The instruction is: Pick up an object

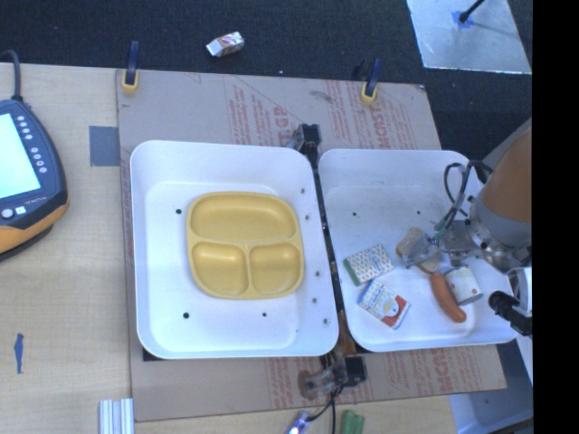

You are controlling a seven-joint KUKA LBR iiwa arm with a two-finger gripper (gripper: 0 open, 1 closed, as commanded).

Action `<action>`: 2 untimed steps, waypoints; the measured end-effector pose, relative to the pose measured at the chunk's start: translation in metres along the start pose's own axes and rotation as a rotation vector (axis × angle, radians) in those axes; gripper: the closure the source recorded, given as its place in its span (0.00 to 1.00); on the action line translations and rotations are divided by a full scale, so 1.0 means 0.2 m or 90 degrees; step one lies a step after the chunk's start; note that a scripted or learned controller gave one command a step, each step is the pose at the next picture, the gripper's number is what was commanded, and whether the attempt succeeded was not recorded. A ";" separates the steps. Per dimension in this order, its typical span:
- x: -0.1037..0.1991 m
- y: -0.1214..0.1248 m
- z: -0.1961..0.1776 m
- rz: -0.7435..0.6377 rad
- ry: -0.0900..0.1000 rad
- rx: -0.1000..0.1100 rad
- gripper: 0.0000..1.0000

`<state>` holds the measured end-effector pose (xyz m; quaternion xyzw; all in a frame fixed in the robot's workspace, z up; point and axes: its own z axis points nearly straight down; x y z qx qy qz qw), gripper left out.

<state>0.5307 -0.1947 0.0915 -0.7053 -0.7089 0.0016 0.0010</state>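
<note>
I see the arm (507,188) reaching in over the right bin (380,174), its pincer (425,250) low near the bin's middle; whether it is apart or together I cannot tell. Just beside it lie a patterned green-and-white packet (369,263), a small blue-and-white carton (384,303) and an orange sausage-shaped toy (447,297) (beside a white piece (463,284)). The left bin (158,242) holds a yellow divided tray (244,244), flat at its centre.

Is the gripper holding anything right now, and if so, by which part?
Cannot be told. The gripper is down in the right bin beside the hot dog and the checkered packet, but the view doesn't show anything between its fingers.
</note>
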 end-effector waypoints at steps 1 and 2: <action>0.00 0.00 -0.05 -0.002 -0.001 0.001 1.00; 0.00 0.00 -0.05 -0.003 -0.001 0.001 0.00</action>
